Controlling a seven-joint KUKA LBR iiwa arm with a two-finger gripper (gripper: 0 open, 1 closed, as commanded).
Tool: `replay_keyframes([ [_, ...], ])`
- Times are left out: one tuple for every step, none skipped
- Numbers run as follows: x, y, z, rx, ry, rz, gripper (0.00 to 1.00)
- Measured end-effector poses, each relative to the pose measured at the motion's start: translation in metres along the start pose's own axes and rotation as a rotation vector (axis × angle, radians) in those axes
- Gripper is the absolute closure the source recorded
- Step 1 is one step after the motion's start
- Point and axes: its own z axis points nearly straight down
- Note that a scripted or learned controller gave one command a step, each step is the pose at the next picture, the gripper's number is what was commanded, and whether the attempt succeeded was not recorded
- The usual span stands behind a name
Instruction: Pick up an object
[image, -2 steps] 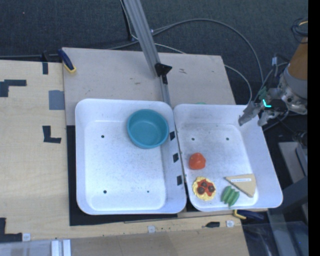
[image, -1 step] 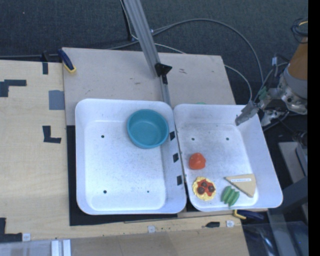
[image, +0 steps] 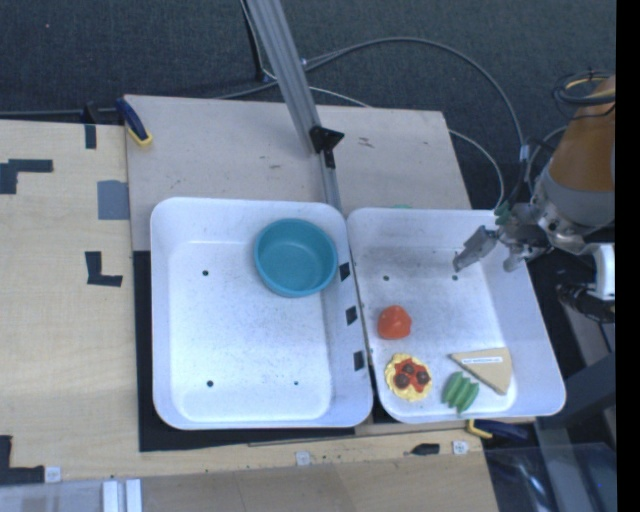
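Arm: grey w/ orange band, enters from the view's right, wrist over the right bin's upper right rim.
Gripper: hangs over the upper right part of the right bin, fingers pointing down-left. Finger state: cannot tell at this res. Nothing visible between fingers.
Left bin: shallow, white, speckled floor. Holds one item.
Blue bowl: upright, round, in the left bin's upper right corner, near the wall shared w/ the right bin.
Right bin: shallow, white, just beside the left bin. Holds 4 small items, all in its lower half.
Red tomato-like piece: approx. mid-bin, left side, apart from the other items, well below-left of the gripper.
Round yellow piece w/ dark red spots: near the lower left corner, below the red piece.
Green piece: just beside the yellow round piece, on its right, touching or nearly touching the wedge.
Tan wedge: triangular, flat, lower right area, pale label strip on top.
Gripper-to-items relation: well apart from all 4 items, no contact.
Bench: tan surface under both bins; metal pole runs diag. from the top edge down to the bins' junction.
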Motion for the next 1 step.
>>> replay_keyframes([
  [0.0045, 0.0074, 0.0578, 0.000, 0.000, 0.000, 0.00],
])
